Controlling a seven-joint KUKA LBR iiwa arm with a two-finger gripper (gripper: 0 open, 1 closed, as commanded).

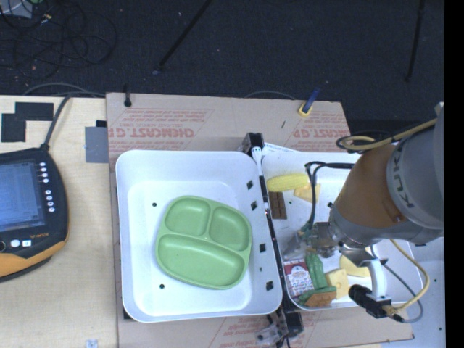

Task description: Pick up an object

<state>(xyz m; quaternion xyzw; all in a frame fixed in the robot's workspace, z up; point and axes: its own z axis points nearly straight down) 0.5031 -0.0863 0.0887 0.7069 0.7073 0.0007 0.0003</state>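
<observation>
The right bin (330, 167) holds several small items. A yellow banana-like piece (290, 183) lies near its far left, with a brown block (277, 206) just in front of it. Toward the front lie a green stick (316, 270), a red and white packet (297, 278), a tan piece (323, 296) and a pale yellow wedge (352, 270). My gripper (317, 239) hangs low over the middle of this bin, just above the green stick, under the orange wrist band (366, 194). The arm hides much of the bin's right half.
The left bin (138, 194) holds a green divided plate (205, 241). A black divider with clips (262, 223) runs between the bins. A teach pendant (25, 201) lies on the bench at far left. Cables (406, 303) loop near the right bin's front right.
</observation>
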